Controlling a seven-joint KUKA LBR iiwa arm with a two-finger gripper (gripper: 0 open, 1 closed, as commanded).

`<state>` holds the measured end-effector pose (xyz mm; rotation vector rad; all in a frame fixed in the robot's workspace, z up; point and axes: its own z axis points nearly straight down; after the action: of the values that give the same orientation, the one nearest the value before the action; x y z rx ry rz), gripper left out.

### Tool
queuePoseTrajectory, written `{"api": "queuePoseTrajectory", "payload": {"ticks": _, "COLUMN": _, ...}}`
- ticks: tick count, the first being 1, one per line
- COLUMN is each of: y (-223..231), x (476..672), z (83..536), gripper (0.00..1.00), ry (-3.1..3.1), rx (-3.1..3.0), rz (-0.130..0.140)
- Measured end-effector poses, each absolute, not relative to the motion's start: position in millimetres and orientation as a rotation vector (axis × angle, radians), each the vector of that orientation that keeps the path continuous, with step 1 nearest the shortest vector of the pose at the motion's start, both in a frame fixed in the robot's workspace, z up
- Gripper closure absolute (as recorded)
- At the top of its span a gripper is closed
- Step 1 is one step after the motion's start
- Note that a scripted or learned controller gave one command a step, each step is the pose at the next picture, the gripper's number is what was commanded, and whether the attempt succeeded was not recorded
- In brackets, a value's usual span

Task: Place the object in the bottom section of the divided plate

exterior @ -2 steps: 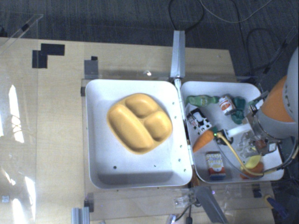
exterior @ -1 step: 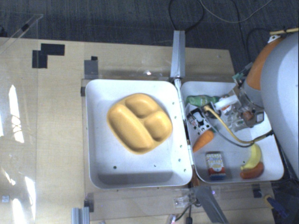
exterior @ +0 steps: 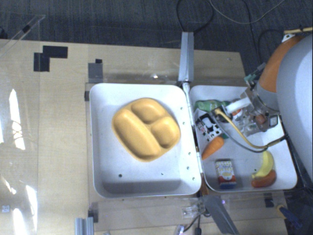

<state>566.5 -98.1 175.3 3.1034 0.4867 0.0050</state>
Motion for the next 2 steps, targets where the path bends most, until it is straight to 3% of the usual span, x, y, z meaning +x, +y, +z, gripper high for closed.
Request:
{"api": "queuePoseTrajectory", "payload": {"ticks": 1, "y": -202.1, "x": 588.3, "z": 192.7, "gripper": 1.0, "ry": 0.522, "rx": 3.097, "rz": 0.004}}
{"api": "queuePoseTrajectory", "payload": {"ticks": 2, "y": -170.1, "x": 521.2, "z": 97.8, "gripper": 1.0, "ry": 0.793, "rx": 3.041, "rz": 0.001}}
